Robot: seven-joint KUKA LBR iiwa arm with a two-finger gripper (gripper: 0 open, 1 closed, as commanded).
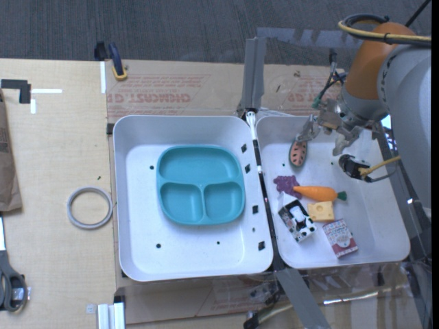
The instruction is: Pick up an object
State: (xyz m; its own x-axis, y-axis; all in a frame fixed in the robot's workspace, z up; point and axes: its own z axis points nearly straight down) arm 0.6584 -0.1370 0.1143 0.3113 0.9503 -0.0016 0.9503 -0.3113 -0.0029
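Carrot (316, 192), cheese (321, 211) and purple toy (286, 183) crowd the right bin (384, 238).

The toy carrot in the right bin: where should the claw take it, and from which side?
Probably across the middle of the carrot's orange body, coming straight down. It lies flat and roughly crosswise in the right bin, so fingers would close on its long sides. The purple toy touches its tip and the cheese wedge sits just below, so mid-body looks clearest.

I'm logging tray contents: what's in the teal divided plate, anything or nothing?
Nothing. All three compartments of the teal plate show bare teal in the left bin. The toys, including the carrot, lie in the right bin.
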